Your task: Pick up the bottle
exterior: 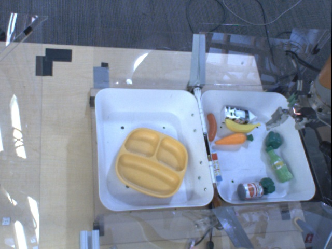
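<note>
Bottle [279, 167], green and lying on its side, is what we find in the right bin [303, 154], near that bin's right wall, just below a broccoli floret [273, 140]. We see the gripper [280, 117] at the bin's upper right, above the rim and apart from the bottle; we cannot tell its state. Left of it, a banana [241, 125] touches a silver packet [236, 113], above a carrot [231, 139] and beside a sausage [211, 126]. A can [251, 191] lies near the front wall. The left bin [104, 154] carries a yellow divided tray [151, 162].
</note>
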Tool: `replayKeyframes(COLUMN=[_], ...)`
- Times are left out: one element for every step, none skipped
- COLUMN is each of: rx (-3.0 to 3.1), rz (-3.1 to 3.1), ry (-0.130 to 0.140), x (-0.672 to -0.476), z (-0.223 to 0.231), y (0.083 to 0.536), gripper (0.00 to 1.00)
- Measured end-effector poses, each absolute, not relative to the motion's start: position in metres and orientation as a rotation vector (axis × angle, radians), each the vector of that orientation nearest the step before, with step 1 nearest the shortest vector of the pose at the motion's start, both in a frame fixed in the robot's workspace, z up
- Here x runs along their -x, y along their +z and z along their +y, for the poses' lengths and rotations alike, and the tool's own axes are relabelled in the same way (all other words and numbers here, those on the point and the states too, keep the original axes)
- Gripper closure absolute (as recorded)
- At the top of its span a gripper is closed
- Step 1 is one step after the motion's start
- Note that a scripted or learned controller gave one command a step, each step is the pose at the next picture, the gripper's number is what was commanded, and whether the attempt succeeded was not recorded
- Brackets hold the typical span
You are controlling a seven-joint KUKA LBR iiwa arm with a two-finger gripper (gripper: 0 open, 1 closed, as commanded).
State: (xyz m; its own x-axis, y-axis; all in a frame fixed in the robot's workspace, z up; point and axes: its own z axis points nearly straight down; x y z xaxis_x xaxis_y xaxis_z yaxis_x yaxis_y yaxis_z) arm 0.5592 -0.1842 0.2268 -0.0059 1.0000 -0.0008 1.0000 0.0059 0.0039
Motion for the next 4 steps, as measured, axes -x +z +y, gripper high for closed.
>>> replayKeyframes(rx=[-2.090, -1.856, -1.850, -2.100], rz=[2.338, 2.518, 2.518, 2.329], ry=[0.005, 0.009, 0.015, 0.006], x=[-0.545, -0.491, -0.494, -0.509], z=[-0.189, -0.190, -0.189, -0.148], y=[0.104, 0.089, 0.101, 0.206], gripper=[0.00, 0.00, 1.00, 1.00])
